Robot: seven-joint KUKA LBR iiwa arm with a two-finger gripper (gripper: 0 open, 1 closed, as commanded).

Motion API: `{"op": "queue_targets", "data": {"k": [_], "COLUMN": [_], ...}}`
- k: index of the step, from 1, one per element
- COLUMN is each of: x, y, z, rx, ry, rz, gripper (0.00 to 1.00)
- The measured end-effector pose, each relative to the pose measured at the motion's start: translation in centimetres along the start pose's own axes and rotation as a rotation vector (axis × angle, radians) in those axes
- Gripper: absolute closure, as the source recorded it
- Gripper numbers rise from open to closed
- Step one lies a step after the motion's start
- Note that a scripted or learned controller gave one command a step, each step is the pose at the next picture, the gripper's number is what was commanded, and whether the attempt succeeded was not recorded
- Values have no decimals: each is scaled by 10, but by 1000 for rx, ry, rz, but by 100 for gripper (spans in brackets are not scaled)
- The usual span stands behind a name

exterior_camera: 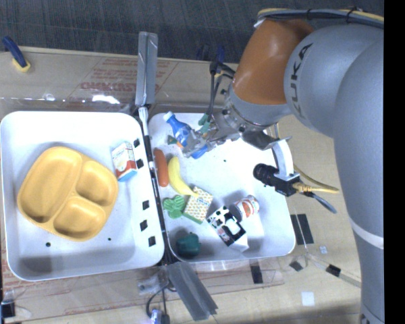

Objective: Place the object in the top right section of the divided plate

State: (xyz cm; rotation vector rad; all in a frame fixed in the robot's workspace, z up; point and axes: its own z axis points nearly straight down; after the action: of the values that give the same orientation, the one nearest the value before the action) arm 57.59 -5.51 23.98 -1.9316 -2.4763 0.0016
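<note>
The yellow divided plate (67, 191) lies in the left bin (27, 262), with nothing in its sections. A small red and white carton (124, 160) stands just right of the plate, near the bin wall. My gripper (204, 138) is low over the top left part of the right bin (277, 245). It sits right beside a blue and white bottle (177, 128) and touches or nearly touches it. The wrist hides the gripper's tips.
The right bin holds a hot dog (162, 167), a banana (178, 178), a patterned box (198, 205), a cow-print carton (226, 225), a small can (248, 206) and a dark green object (187, 244). The divider wall (147, 181) between the bins separates my gripper from the plate.
</note>
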Motion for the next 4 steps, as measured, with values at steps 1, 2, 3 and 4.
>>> {"op": "queue_targets", "data": {"k": [1, 2, 3, 4], "x": [43, 141, 192, 261], "y": [-25, -40, -34, -38], "z": [49, 40, 19, 10], "rx": [3, 3, -1, 0], "ry": [1, 0, -1, -1], "rz": [-199, -205, -434, -590], "gripper": [100, 100, 100, 100]}}
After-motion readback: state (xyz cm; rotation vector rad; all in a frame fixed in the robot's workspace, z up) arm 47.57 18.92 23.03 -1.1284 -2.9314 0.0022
